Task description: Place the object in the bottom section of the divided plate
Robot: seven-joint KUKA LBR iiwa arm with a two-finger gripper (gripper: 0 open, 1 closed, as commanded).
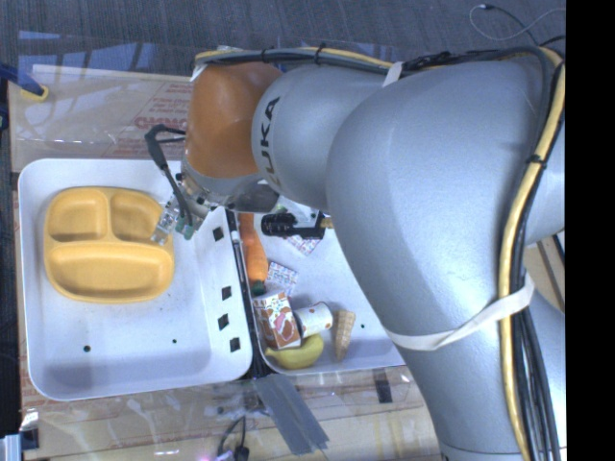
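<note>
A yellow divided plate [106, 245] lies in the left bin [115, 353], toward its back left. Two small sections are at the plate's top and one wide section [101, 269] runs along its bottom; all look bare. My gripper [177, 215] hangs under the orange wrist band, at the plate's right rim beside the upper right section. A small greenish-white bit [169, 224] shows at its tip, too small to identify. The arm's bulk hides much of the right bin.
The right bin [370, 349] holds an orange carrot [255, 254], a banana [298, 353], a red-brown carton [276, 320], a white cup [317, 316], a cone [343, 332] and small packets [283, 277]. A ridge with black marks [229, 296] divides the bins.
</note>
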